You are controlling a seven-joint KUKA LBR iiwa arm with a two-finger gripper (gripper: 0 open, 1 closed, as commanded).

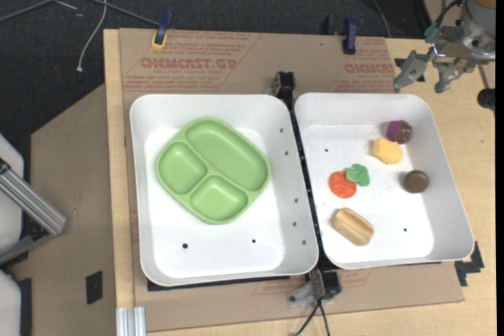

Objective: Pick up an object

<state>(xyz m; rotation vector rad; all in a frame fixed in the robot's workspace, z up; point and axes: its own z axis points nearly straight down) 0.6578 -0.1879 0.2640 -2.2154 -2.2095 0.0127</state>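
Two white bins side by side on a cardboard-covered surface (236,59), with the gripper (431,75) at the upper right of the frame.

The left bin (150,169) holds a green three-compartment tray (213,169) (tilted a little, nothing in its compartments). The right bin (441,240) holds a purple piece (398,131) near its upper right, a yellow block (387,151) just below it, a brown ball (416,182) at the right, an orange-red piece (342,184) touching a green piece (358,174) in the middle, and a tan bread-like roll (352,226) at the lower middle. The gripper hangs above the bin's upper right corner, its fingers spread apart with nothing between them. Red print on the cardboard reads roughly "CHEMCAST GP".
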